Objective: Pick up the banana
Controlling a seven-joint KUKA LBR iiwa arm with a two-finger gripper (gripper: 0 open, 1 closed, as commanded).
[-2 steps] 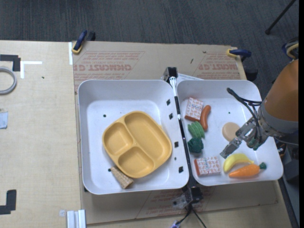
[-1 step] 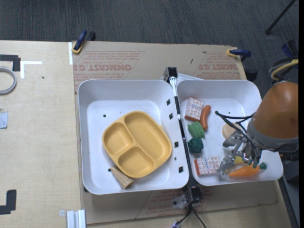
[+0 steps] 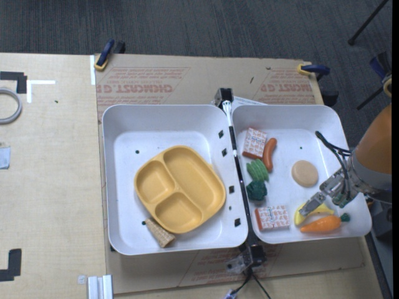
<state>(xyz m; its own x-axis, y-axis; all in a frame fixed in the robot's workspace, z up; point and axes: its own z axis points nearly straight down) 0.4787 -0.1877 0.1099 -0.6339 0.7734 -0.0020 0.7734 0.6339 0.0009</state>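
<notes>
Jaws [image 3: 318,199] sit parted just over the banana [image 3: 312,210], not gripping it. That banana lies in the right bin [image 3: 330,120] at its near right corner, touching the carrot [image 3: 321,223], right of a cracker box [image 3: 272,217].

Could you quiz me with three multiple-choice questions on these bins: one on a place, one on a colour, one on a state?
1. Where is the banana?
A. on the yellow tray
B. in the right bin, near corner
C. on the bench outside the bins

2. What colour is the thing beside the banana, nearest the bin's front edge?
A. orange
B. blue
C. white

3. How does the tray lie?
A. flipped over
B. flat, compartments up
C. leaning on the bin wall

Answers: 1 B, it lies in the right bin at the gripper. 2 A, the carrot is orange. 3 B, its three hollows face up.
</notes>
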